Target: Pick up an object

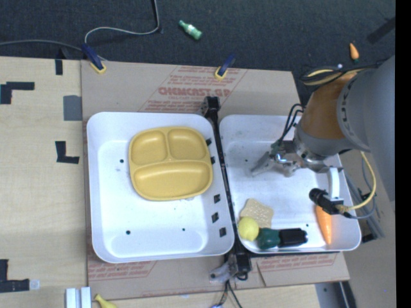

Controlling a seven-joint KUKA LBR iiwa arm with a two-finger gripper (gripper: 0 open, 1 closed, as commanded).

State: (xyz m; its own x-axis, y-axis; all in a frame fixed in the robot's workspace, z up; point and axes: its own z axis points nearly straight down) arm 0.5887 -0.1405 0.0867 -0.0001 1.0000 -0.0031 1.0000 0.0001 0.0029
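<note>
A grey-and-orange arm (334, 117) reaches in from the right over a cardboard-covered surface (192, 88) bearing two shallow white bins side by side. The left bin (106, 236) carries a yellow divided plate (171, 162), lying flat toward its far half. The right bin (257, 136) is bare in its far-left part, where the tool (263, 165) hangs low, its two slim fingers spread apart and gripping nothing. The candidates for picking cluster along the right bin's near wall: a tan, square cracker-like piece (257, 210) lying flat, a yellow lemon-shaped toy (248, 228) touching its near edge, a dark green-and-black object (282, 238) just beside the lemon, and an orange carrot (325, 226) against the right wall, partly under a black fitting on the arm. All look like light, stiff plastic play food. The lemon seems the fairest target: rounded and likely slippery, best pinched across its middle from above. The cracker is thin and would be hard to get fingers under. Room is tight near the front wall and the divider between bins; the open floor lies behind the cluster, so an approach from the bin's middle looks safest.
</note>
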